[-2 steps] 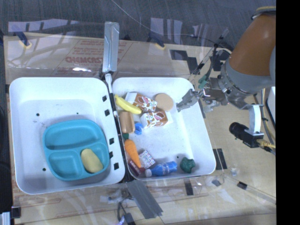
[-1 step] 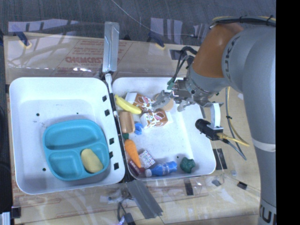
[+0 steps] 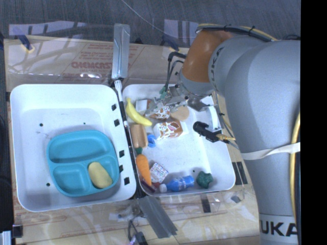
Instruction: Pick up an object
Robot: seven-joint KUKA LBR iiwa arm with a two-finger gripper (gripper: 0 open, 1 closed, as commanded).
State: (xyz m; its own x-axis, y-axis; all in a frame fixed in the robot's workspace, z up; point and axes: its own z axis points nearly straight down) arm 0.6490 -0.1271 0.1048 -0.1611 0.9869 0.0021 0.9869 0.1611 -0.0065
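Looking down from the near edge, we see the letters "UKA" (image 3: 278, 229) on the grey arm's base at lower right. In the right white bin (image 3: 220, 160), along its near wall, lie a blue plastic bottle (image 3: 179, 184) with its long axis running left to right, a dark green lumpy toy (image 3: 205, 179) just beside its right end, and a red-and-white wrapped packet (image 3: 158, 172). An orange carrot (image 3: 143, 169) lies along the bin's left wall, pointing near to far. Beyond it sit a tan cylinder-shaped roll (image 3: 138, 135), a small blue piece (image 3: 151, 139) and a brown-and-white patterned packet (image 3: 168, 129). A yellow banana (image 3: 135, 114) lies farther back, slanting from far-left to near-right, one end close to the left wall.

In the left white bin (image 3: 30, 188), a blue compartment tray (image 3: 82, 162) holds a yellow lemon-shaped object (image 3: 100, 174) in its near-right compartment.

The gripper (image 3: 171, 100) hangs over clutter at the far end of the right bin; we cannot tell how far it is spread or whether it holds anything. Faint reddish print on the cardboard (image 3: 92, 64) beyond is unreadable.
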